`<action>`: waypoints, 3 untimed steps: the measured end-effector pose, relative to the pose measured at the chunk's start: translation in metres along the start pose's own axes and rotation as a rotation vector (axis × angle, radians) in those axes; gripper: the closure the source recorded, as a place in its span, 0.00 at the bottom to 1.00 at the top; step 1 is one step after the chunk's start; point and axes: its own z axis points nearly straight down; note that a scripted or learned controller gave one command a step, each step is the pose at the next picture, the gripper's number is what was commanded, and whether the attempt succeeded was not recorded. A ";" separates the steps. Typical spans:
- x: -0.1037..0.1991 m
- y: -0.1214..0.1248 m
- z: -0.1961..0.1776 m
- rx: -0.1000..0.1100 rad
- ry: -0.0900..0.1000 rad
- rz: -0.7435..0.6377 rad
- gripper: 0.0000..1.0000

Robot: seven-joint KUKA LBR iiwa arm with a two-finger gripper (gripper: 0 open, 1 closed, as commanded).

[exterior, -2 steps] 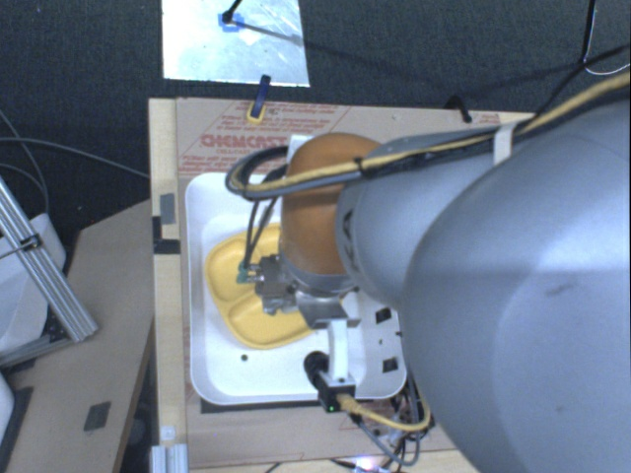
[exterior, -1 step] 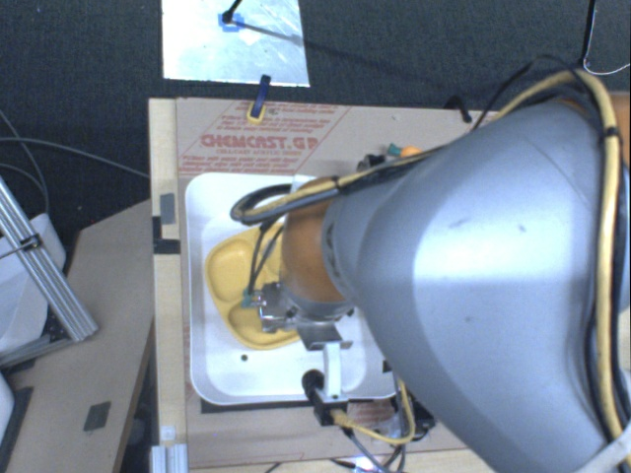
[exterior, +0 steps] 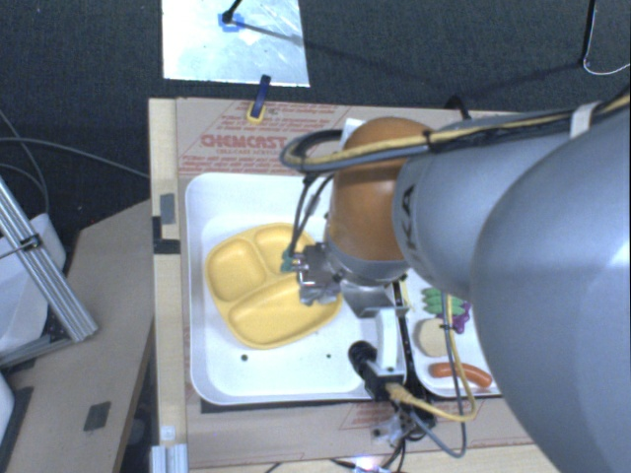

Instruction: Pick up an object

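Note:
A yellow divided plate point(exterior: 258, 282) lies in the left white bin point(exterior: 215, 363). The arm's orange band point(exterior: 370, 200) and grey wrist hang over the plate's right edge, and the gripper point(exterior: 317, 286) points down at that edge, largely hidden under the wrist. In the right bin point(exterior: 488, 390) I see a pale round piece point(exterior: 431, 338), an orange-red sausage-shaped piece point(exterior: 459, 371) and a green and purple item point(exterior: 444, 305), partly covered by the arm.
The big grey arm body covers the upper right of the view and most of the right bin. Cables loop above the wrist and hang at the bins' front divider point(exterior: 386, 363). A cardboard sheet point(exterior: 246, 136) lies under the bins.

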 end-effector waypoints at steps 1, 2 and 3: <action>-0.055 0.043 0.076 0.013 -0.007 0.006 1.00; -0.115 0.093 0.010 0.000 -0.007 0.006 1.00; -0.108 0.027 -0.025 0.012 -0.002 0.001 1.00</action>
